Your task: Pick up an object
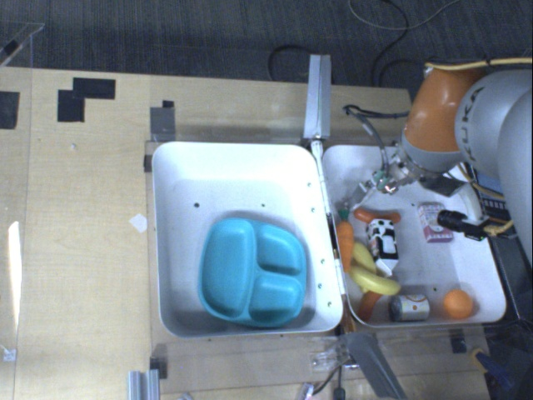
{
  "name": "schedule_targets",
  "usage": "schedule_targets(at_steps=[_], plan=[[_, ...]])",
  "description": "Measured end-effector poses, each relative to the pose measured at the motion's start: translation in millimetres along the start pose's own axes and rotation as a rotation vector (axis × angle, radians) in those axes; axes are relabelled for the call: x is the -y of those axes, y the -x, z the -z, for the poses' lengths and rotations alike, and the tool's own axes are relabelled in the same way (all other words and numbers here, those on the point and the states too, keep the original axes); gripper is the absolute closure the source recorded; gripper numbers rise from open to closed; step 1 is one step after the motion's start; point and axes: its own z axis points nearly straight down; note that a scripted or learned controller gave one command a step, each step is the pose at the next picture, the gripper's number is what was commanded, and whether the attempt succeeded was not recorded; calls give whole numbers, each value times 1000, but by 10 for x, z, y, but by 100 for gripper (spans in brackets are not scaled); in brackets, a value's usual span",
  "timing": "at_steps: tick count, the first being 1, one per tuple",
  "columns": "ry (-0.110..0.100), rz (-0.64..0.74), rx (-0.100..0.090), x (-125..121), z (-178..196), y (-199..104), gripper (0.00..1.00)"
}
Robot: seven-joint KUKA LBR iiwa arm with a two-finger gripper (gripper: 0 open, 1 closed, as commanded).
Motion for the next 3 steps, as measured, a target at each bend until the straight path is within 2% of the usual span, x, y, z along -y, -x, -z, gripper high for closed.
schedule_targets(at_steps=[1, 2, 3], plan=[[5, 0, -1, -22, 120, -6, 100], [-2, -145, -1, 760, 1447, -358, 100], [-5, -295, -3, 55, 961, -864, 100]])
